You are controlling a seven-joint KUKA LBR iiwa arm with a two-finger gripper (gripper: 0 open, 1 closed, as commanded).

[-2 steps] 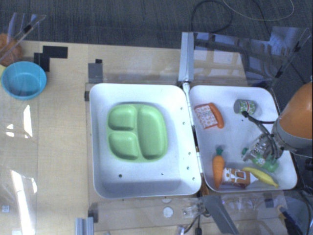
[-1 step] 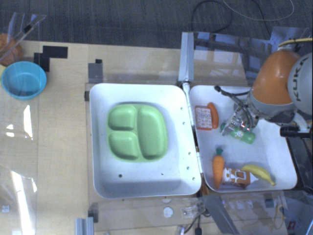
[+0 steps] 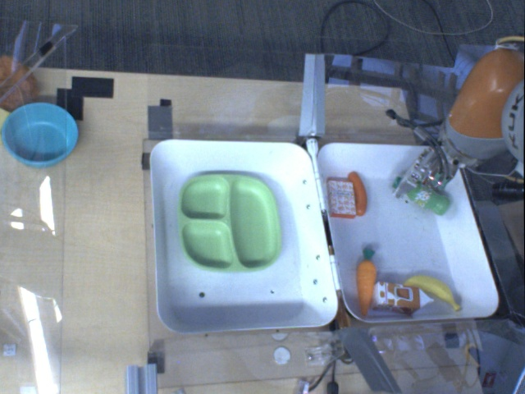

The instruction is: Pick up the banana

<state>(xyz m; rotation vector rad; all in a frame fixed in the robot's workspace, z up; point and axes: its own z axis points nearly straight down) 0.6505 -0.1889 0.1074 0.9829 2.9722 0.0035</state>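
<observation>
**Banana at the near corner, gripper at the far side of the same bin**

The banana (image 3: pixel 433 290) lies in the right bin (image 3: pixel 467 245), in its near right corner, with its length running along the front wall. Just to its left lies a small brown carton (image 3: pixel 397 298), touching or almost touching the banana's end, and left of that a toy carrot (image 3: pixel 366 277) stands lengthwise with its green top pointing away from the front wall.

The gripper (image 3: pixel 423 176) hangs over the far right part of the same bin, well apart from the banana and toward the back wall. It sits right above a green bottle (image 3: pixel 432 200), which lies on the bin floor under its tip. How far the fingers are spread cannot be told from this angle, nor whether they touch the bottle. Nothing of the banana is near them.

An orange and white packet (image 3: pixel 345 195) lies by the bin's left wall, near the back. The left bin (image 3: pixel 164 245) holds a green divided plate (image 3: pixel 230 221). A blue bowl (image 3: pixel 39 134) sits on the bench at the far left.
</observation>
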